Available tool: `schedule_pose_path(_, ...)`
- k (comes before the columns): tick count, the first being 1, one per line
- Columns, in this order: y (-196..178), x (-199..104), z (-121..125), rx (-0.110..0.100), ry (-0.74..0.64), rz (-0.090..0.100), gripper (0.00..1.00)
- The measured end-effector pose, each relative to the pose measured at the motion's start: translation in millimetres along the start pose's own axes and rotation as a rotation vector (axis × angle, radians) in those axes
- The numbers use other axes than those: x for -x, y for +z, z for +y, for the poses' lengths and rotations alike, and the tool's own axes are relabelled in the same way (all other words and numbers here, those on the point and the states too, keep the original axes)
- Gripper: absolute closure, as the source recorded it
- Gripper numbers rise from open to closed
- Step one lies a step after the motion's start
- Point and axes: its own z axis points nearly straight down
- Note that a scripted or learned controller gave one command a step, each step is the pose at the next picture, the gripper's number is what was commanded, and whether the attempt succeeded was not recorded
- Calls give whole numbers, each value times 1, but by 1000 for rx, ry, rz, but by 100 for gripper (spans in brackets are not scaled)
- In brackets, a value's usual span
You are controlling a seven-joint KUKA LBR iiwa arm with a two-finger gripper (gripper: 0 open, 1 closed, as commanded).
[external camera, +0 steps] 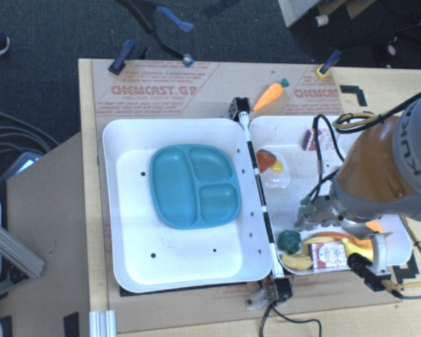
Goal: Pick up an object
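1. The pincer [310, 215] hangs low in the right bin [288, 128], near its front; I cannot tell how it is set.
2. The nearest object, a dark green round piece [290, 241], lies just in front of and left of it.
3. A banana [298, 261] lies along the front wall, long axis left to right.
4. The teal divided plate [195, 186] sits well apart in the left bin [126, 251].

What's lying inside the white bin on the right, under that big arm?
The right bin holds a red and yellow item, a clear wrapper, a green ball, a banana and a small carton. The arm covers the bin's right part.
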Motion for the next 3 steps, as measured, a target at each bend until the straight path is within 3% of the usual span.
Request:
schedule_pose_path(1, -91, -5, 95, 3, -2, -1, 100)
schedule_pose_path(2, -91, -5, 94, 1, -2, -1, 0)
schedule_pose_path(3, 9, 28, 141, 3, -1, -3, 0)
